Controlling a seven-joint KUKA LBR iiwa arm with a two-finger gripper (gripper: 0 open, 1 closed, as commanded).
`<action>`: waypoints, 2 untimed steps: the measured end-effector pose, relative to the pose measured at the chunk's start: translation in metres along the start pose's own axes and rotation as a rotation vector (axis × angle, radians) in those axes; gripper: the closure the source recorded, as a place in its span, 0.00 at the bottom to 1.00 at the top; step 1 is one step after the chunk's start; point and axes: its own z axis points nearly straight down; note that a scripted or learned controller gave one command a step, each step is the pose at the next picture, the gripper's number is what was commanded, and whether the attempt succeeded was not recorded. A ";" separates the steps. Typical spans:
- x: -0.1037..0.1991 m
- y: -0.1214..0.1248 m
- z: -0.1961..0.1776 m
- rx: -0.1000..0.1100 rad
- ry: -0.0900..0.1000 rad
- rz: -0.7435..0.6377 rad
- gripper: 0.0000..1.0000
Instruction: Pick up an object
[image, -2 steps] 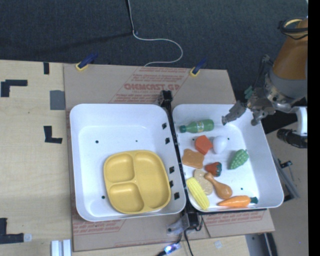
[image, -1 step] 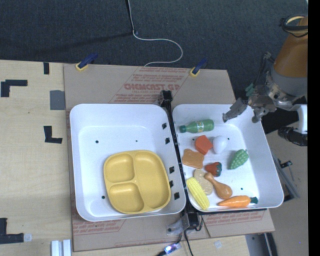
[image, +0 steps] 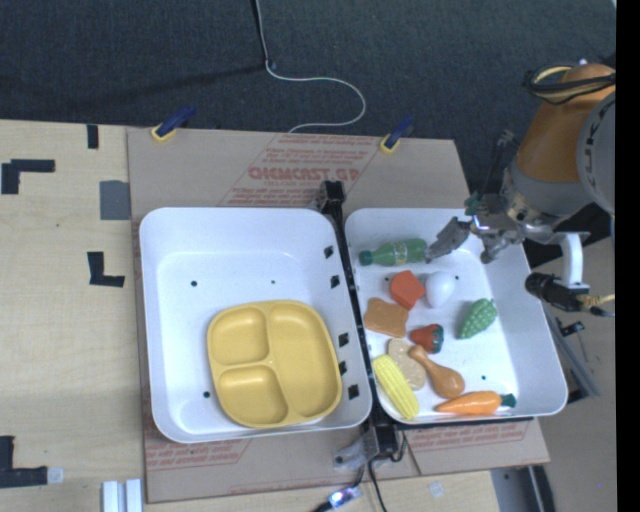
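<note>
Just left of gripper (image: 468, 240) — fingers apart, holding nothing — lies green bottle (image: 393, 252).

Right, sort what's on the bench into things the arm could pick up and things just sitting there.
Could be picked, all in the right bin:
green bottle
white egg
corn cob
carrot
chicken leg
gripper above them, open

Just sitting there:
yellow plate in the left bin
white cable

The gripper (image: 470, 238) hangs open over the right bin (image: 530, 330) beside a green bottle (image: 392, 252); a yellow plate (image: 274, 362) lies in the left bin (image: 180, 290)
</note>
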 end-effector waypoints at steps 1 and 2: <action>0.004 -0.001 0.065 0.001 0.000 0.000 0.00; 0.005 0.002 0.109 -0.012 -0.001 0.001 0.00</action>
